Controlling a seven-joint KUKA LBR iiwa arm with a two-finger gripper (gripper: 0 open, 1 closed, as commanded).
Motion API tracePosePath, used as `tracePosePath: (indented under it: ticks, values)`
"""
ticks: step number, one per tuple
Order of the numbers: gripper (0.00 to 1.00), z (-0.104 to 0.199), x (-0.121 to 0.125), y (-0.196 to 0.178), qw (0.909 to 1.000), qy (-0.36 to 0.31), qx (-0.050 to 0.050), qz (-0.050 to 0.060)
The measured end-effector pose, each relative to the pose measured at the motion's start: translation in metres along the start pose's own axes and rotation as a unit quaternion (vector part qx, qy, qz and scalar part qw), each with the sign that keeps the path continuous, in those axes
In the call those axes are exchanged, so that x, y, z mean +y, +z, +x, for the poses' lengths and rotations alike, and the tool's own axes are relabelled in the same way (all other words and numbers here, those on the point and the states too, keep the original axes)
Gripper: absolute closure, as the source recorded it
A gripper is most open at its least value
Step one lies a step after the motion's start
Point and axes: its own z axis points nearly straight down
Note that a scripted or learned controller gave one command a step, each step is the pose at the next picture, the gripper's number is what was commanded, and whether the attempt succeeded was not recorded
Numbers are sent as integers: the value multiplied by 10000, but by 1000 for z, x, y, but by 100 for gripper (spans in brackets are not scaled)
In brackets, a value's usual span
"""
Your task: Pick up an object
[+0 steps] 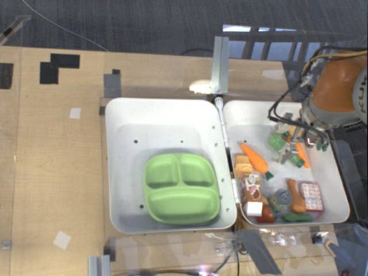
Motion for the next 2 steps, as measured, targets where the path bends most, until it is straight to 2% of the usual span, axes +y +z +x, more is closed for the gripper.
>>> tracePosePath:
  ticks: [1, 2]
  values:
    - [0, 17, 26, -1, 10000, 90, -4, 3]
    - [0, 51, 31, -3, 9996, 293, -18, 1]
